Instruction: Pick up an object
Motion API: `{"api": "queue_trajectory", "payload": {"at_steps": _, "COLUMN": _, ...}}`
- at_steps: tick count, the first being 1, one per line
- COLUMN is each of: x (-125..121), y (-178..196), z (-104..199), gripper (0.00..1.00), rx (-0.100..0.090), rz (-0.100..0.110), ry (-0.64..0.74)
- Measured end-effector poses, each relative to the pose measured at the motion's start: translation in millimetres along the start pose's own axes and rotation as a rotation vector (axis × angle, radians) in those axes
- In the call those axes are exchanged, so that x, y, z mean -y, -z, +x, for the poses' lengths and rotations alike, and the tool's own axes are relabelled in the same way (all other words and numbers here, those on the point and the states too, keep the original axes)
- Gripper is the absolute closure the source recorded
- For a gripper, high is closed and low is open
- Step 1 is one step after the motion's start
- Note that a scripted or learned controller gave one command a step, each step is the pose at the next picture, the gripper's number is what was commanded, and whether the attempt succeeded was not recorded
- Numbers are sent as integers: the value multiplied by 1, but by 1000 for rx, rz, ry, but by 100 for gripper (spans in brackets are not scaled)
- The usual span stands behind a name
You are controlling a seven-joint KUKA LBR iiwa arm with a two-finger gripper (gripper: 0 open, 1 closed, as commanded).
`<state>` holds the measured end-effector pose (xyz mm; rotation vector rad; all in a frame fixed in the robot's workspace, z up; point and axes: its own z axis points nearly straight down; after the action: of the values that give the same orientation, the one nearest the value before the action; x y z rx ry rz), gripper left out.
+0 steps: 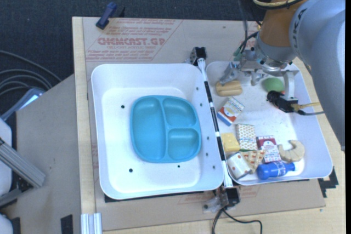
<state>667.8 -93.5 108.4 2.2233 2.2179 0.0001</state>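
Jaws: apart or together can't be told, wrist blocks them. Gripper [248,70] sits low at far end of right bin [315,140], betw. tan roll [228,88] just left/near of it and green ball [273,84] just right. Nearer in same bin: red-blue card [230,108], checkered packet [245,133], red box [266,143], yellow block [230,142]; blue bottle [274,170] by near rim. Left bin [109,118]: blue divided plate [164,129] at ctr.

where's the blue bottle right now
In the camera view the blue bottle lies on its side at the front edge of the right bin, just below the red box.
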Motion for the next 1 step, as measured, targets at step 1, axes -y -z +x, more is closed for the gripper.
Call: {"api": "queue_trajectory", "payload": {"at_steps": 1, "x": 1, "y": -22, "z": 2, "gripper": 0, "rx": -2, "rz": 2, "ry": 3}}
